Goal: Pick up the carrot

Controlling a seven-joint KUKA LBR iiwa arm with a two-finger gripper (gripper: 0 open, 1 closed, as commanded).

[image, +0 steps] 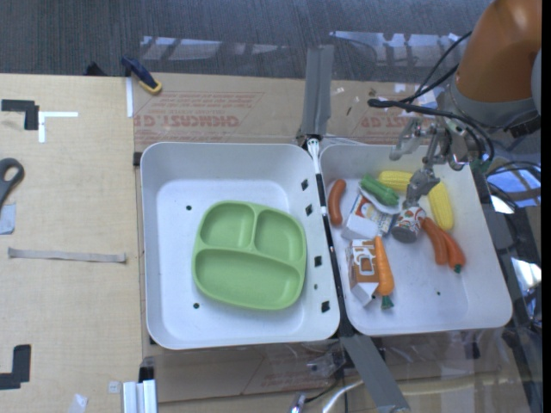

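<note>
Carrot (pixel 383 269) is found lying on the floor of the right bin (pixel 482 312), towards that bin's near left part, with its green end pointed at the near wall. The bench (pixel 69 196) is covered on its left by a pale wooden board, and the two white bins are set side by side on it. The left bin (pixel 164 231) is taken up mostly by a green divided plate (pixel 250 256), which is laid flat in its middle. The arm (pixel 504 50) is seen reaching in from the right, its orange band held above the far right corner of the right bin. The gripper (pixel 422 183) is held low over the cluster of toy food at the far side of that bin; whether it is open or closed cannot be told, and nothing is seen held in it. The carrot is pressed against a small printed carton (pixel 363 263) on its left. A second carrot (pixel 443 243) is laid at a slant further right, well apart from the first. Two corn cobs (pixel 441 205) and a red sausage (pixel 336 200) are spread nearer the far wall
</note>
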